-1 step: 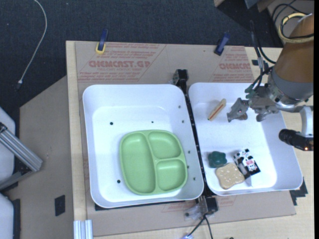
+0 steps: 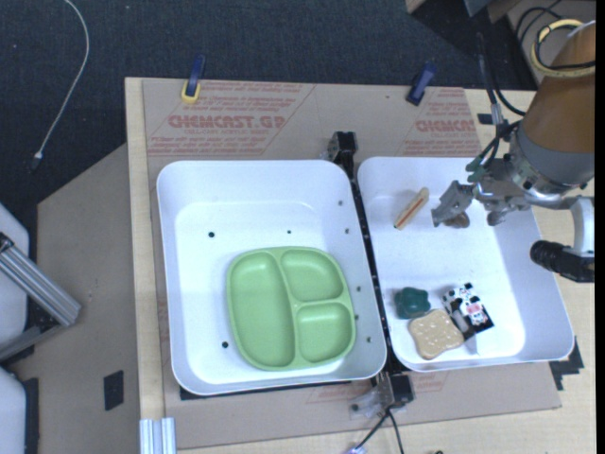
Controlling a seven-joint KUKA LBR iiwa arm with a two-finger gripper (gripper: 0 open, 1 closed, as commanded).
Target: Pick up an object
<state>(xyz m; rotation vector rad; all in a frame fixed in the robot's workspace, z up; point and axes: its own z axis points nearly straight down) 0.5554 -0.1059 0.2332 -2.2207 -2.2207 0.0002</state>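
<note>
the gripper (image 2: 473,206) hangs over the upper right part of the right bin (image 2: 529,348), its two grey fingers spread apart, one toward the left at (image 2: 452,202) and one toward the right; between them a small brownish lump (image 2: 458,220) sits low at the left finger, though it is too small and blurred to tell whether it is pinched or merely lying on the bin floor beneath. just to the left of the gripper lies a tan stick-shaped piece (image 2: 410,208), tilted, apart from the fingers. nearer the front of the same bin, well apart from the gripper, a dark green rounded item (image 2: 412,301) lies beside a beige toast-like slice (image 2: 436,334), and touching that slice on its right is a small black-and-white toy (image 2: 469,308). behind the wrist the arm (image 2: 562,112) rises grey with its orange band toward the right edge. the left bin (image 2: 180,253) holds a pale green divided plate (image 2: 289,306) with three compartments, lying flat toward the front. both bins rest on a brown board (image 2: 236,112) held by a yellow clamp (image 2: 194,81) and a blue clamp (image 2: 422,83) at its far edge.
</note>
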